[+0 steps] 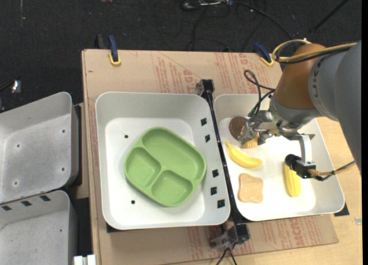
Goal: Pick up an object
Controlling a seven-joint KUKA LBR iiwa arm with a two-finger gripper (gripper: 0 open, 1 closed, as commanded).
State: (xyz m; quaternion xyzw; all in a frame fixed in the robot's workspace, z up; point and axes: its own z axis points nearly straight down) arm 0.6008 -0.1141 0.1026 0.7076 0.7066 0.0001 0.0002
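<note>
On the bench I see two shallow white bins side by side: the left bin (109,143) and the right bin (322,200), separated by a black divider strip (217,143).

1. Left bin. It contains one light green plastic plate with three compartments (165,166), lying flat near the bin's centre.

2. Right bin. It contains four objects:
- a yellow banana (244,156), lying at a slant near the bin's left wall;
- a tan, toast-shaped piece (250,188), just below the banana and apart from it;
- a yellow corn cob (292,181), upright in the view, to the right of the toast piece;
- a round brown object (237,125), above the banana and just beside the gripper.

3. Arm. The grey arm with the orange band (296,80) reaches in from the right. Its gripper (252,136) sits low over the upper left area of the right bin, between the brown object and the banana. From this angle I cannot tell its state, nor whether anything is clamped in it.
</note>
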